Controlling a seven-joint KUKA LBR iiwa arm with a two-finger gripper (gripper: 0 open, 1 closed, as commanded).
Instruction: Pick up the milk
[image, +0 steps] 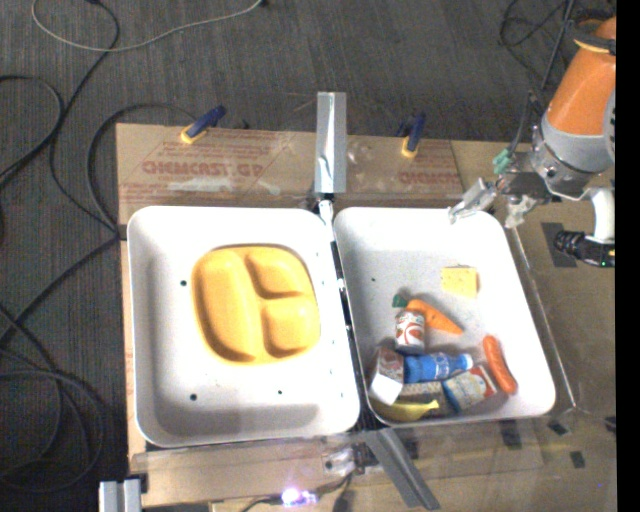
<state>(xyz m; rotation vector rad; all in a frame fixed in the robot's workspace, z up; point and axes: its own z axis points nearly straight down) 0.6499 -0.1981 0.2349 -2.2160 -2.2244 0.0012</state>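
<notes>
Above the right bin's (520, 262) far corner, my gripper (488, 205) hangs spread and empty; the milk (390, 378) lies at the near wall, so I'd descend clear of the can (410, 328).

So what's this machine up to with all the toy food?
A robot arm is meant to pick up the milk, a small carton lying among other toy food near the front of the right bin. At this moment its claw hovers over that bin's far right corner with nothing in it, well away from the pile. The left bin holds a yellow divided tray.
</notes>
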